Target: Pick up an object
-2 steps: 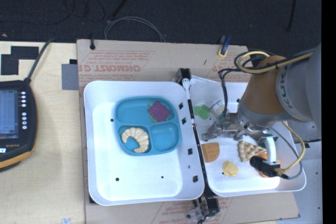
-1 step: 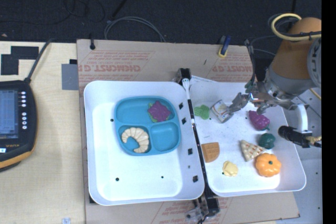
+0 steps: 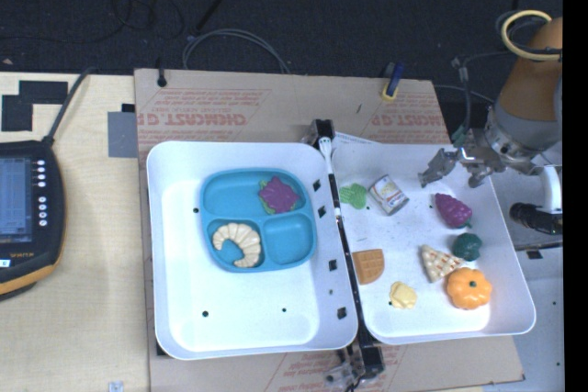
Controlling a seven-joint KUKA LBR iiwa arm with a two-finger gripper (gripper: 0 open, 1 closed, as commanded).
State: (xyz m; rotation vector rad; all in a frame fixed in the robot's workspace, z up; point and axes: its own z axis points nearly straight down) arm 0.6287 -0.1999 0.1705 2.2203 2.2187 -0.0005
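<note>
The gripper [image 3: 457,166] hangs over the back of the right bin [image 3: 514,326], fingers spread apart, nothing btw them. Nearest target is the purple grape toy [image 3: 453,209], just in front of it; the small carton [image 3: 389,195] lies to the left. Best, I think: centre over the grapes, go straight down, close w/o pushing the green ball [image 3: 467,245] beside.
</note>
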